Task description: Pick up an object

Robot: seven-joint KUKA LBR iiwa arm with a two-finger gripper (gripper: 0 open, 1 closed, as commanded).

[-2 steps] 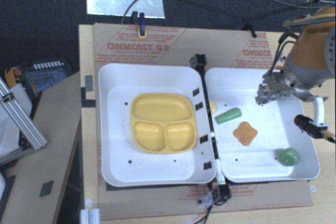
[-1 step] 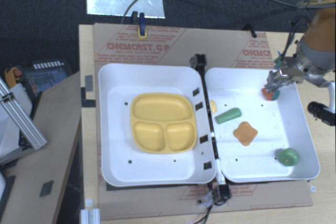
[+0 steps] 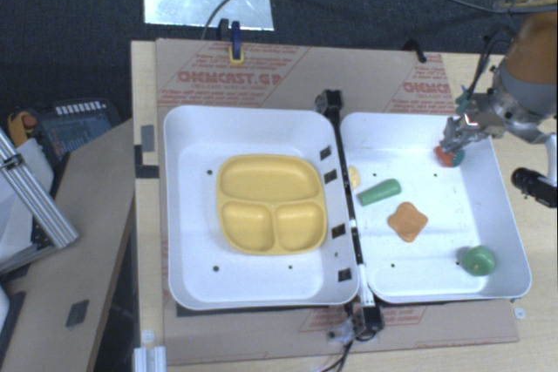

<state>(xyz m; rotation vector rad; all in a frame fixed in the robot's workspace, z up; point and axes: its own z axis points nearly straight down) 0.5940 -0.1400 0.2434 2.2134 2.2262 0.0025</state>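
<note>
Reaching in from the right of the frame, the gripper (image 3: 454,141) sits low over a small red-orange object (image 3: 447,157) at the right bin's (image 3: 506,187) upper right; its fingers' state I cannot tell.

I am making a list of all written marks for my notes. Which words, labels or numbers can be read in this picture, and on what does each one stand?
"CHEMCAST GP": red print on the brown sheet under the bins, behind the left bin.
A second red print on the same sheet, behind the right bin, looks like the same mark but is too blurred to read.
The keys of the dark device at the left are too small to read.
</note>
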